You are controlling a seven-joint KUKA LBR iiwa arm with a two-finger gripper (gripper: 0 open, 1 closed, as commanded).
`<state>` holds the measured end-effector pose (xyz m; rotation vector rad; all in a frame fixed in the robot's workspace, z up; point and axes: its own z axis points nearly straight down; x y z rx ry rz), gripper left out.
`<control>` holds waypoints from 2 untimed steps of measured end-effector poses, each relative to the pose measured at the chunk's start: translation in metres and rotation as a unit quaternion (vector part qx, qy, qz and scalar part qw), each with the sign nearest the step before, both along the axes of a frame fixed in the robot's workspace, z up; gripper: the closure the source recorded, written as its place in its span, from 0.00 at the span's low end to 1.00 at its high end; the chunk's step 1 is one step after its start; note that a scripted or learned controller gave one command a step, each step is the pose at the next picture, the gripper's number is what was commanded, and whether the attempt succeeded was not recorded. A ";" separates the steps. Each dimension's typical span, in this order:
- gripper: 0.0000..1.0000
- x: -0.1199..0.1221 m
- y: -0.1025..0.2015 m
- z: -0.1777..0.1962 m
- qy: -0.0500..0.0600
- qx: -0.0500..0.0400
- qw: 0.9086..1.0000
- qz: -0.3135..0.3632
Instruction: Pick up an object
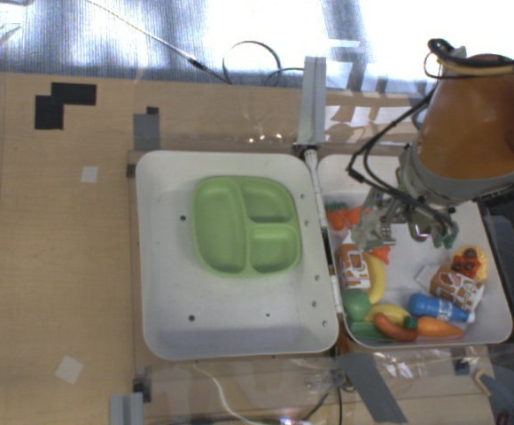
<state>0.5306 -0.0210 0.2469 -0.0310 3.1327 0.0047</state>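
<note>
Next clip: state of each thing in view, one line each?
tool: low over the right bin, nothing seen in it
green plate: flat in the left bin, compartments bare
banana: lying in the right bin
blue bottle: on its side

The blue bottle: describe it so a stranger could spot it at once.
Find the right bin, the one crowded with toy food. Near its front right corner lies the blue bottle on its side, just above an orange carrot. It is the one blue item there.
</note>
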 end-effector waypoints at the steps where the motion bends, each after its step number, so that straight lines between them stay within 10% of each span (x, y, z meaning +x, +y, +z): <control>1: 0.00 0.000 -0.003 0.000 0.000 -0.001 1.000 -0.003; 2: 0.00 -0.025 -0.070 -0.123 -0.005 -0.006 0.996 -0.091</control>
